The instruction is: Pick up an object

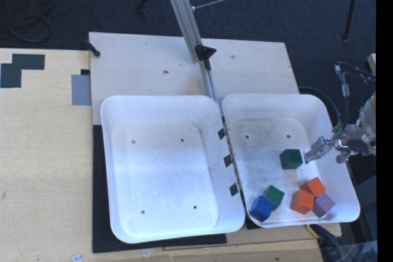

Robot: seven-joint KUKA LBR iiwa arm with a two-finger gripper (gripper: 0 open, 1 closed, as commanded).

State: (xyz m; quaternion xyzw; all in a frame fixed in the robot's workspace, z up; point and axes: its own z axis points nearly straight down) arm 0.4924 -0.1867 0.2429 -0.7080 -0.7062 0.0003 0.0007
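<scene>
Take the dark green cube [291, 159] as your landmark: it sits alone in the middle of the right bin [258, 108], and the gripper [320, 149] hovers just to its right, over the bin's edge. You cannot tell how the jaws stand. Nearer the front rim lie a lighter green cube [274, 195] touching a blue cube [261, 208], and two orange cubes [307, 194] against a purple cube [323, 205]. Isolation likely makes your landmark the easier pick.
</scene>
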